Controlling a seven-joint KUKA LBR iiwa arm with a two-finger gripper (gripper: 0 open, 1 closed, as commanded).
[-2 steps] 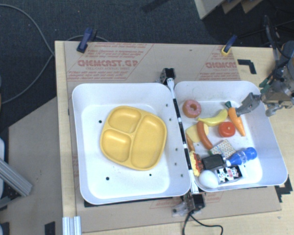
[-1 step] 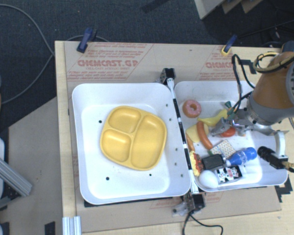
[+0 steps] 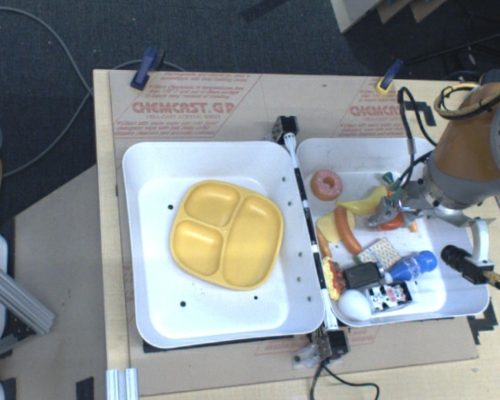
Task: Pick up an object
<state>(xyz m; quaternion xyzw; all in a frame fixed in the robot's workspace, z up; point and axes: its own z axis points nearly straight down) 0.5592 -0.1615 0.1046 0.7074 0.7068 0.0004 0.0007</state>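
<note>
A yellow divided plate (image 3: pixel 227 234) is lying alone in the left bin (image 3: pixel 142 182), its three compartments facing up, while both white bins are sitting side by side on a counter (image 3: pixel 192 98) covered with printed brown cardboard. In the right bin (image 3: pixel 358 150), a pink doughnut (image 3: pixel 326 184) is resting near the back wall, and just in front of it a red sausage (image 3: pixel 347 229) is lying beside a banana (image 3: pixel 372 201). Toward the front of that bin, a white egg (image 3: pixel 354 304), a small black box (image 3: pixel 361 274) and a blue bottle (image 3: pixel 409 267) are crowding together with a checkered card (image 3: pixel 380 250). At the right, the grey arm (image 3: pixel 473 152) with its orange band is reaching into the bin, its gripper (image 3: pixel 394 211) hanging low over the banana's far end and an orange-red item there; whether the jaws are apart or together cannot be told from this angle, and nothing can be seen clamped between them.
</note>
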